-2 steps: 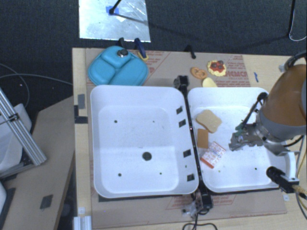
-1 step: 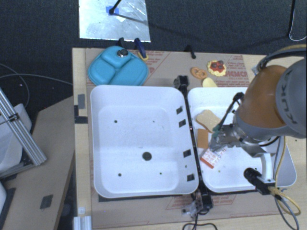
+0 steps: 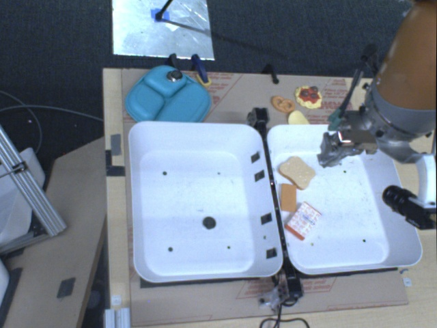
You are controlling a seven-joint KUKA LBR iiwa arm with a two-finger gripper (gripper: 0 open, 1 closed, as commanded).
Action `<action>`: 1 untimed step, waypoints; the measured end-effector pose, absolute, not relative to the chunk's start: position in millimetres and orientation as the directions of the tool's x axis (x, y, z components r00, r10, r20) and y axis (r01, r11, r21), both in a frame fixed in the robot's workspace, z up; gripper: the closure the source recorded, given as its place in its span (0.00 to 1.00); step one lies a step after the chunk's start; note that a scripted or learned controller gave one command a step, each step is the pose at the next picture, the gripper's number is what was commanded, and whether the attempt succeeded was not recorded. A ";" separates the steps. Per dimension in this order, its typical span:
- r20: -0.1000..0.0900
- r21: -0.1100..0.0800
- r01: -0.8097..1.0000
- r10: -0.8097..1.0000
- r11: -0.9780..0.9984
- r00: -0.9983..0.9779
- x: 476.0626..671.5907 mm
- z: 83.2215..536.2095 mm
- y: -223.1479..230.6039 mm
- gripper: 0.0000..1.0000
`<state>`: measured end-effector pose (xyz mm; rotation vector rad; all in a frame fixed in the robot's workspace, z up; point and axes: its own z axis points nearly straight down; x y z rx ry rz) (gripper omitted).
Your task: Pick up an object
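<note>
Beside the hand (image 3: 332, 154) lies a tan bread slice (image 3: 297, 172).

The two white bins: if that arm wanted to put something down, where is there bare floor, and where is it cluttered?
The left bin is nearly all bare, save a small dark disc. In the right bin, bread slice, orange block and red-and-white packet crowd the divider side, with the gripper just beside the bread. Its floor toward the near right corner is free.

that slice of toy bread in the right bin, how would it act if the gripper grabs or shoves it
The bread slice lies flat, so it probably won't roll or tip. It looks like thin moulded toy food, likely light and stiff. A shove would probably slide it across the smooth right bin toward the orange piece it overlaps.
</note>
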<state>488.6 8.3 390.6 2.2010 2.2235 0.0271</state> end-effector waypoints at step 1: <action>0.002 0.008 1.000 1.000 0.009 -0.009 487.1 430.9 51.2 1.00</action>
